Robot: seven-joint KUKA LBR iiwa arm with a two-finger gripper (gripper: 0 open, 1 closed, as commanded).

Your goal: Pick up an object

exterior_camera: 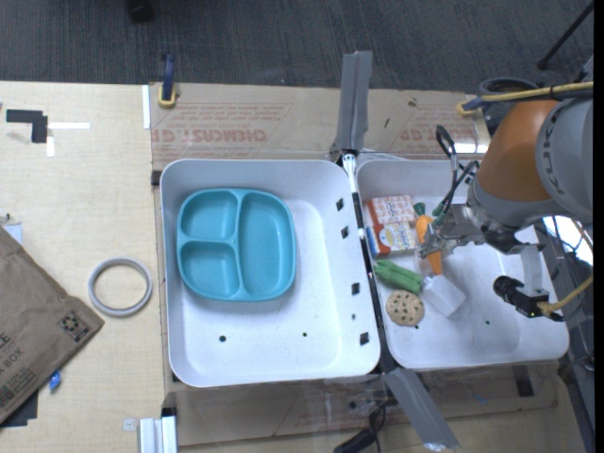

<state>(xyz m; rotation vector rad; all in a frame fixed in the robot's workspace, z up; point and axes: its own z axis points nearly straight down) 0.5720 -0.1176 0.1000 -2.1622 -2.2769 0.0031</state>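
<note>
- Two shallow white bins sit side by side, glossy plastic with rounded corners; the left bin is the broader one in view, the right bin sits under the arm.
- In the left bin, a smooth teal divided plate lies flat toward the back left, three compartments, soft rounded outline.
- The arm comes in from the right, grey casing with a rounded orange band, bent down over the right bin.
- The gripper hangs low at the left side of the right bin; whether it is apart or closed I cannot tell from this angle.
- Right by it, a flat printed carton, red and white, lies near the bin's back left corner.
- A small orange piece shows just beside the carton's right edge, close against the gripper.
- Below that, a green elongated item, soft-looking, lies slanted along the left wall.
- A round tan cookie with dark specks rests just in front of the green item.
- A pale whitish block lies beside the cookie, below the gripper.
- Out on the wooden bench, a grey ring lies flat, and a brown cardboard box juts in at the lower left.
</note>
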